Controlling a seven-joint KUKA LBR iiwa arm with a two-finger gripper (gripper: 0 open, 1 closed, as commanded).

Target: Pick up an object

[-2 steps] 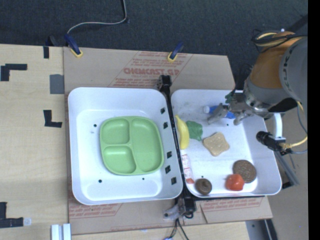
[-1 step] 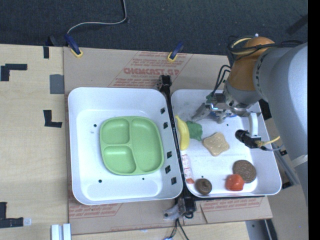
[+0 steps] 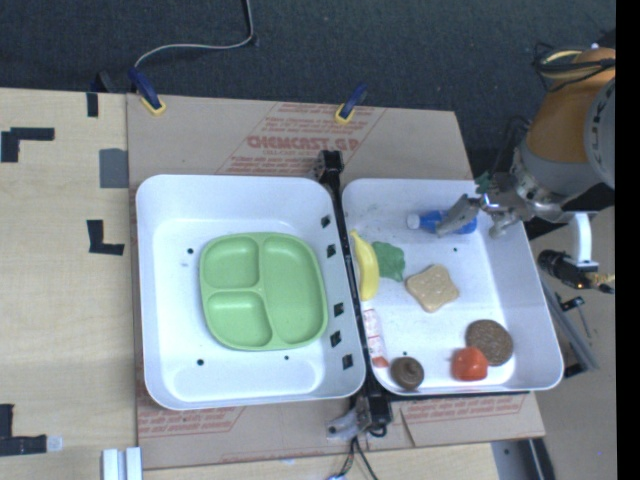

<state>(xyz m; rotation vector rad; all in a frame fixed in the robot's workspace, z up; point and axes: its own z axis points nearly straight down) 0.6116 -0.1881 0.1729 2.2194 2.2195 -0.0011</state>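
Observation:
The right bin [image 3: 530,298] holds several small items. A blue and white object [image 3: 434,222] lies near its back wall. My gripper [image 3: 479,217] hovers at the bin's back right corner, open, with one finger [image 3: 461,209] reaching over the blue object's right end and nothing visibly clamped between the fingers. Further forward lie a yellow banana [image 3: 366,266], a green piece [image 3: 389,260], a tan toast slice [image 3: 432,287], a brown cookie [image 3: 489,340], a red tomato [image 3: 470,365] and a small brown disc [image 3: 407,372].
The left bin [image 3: 165,228] contains a green divided plate [image 3: 265,290]. A black ridge with clips [image 3: 340,258] separates the two bins. The arm's orange band [image 3: 570,68] and grey wrist stand over the right bin's right rim.

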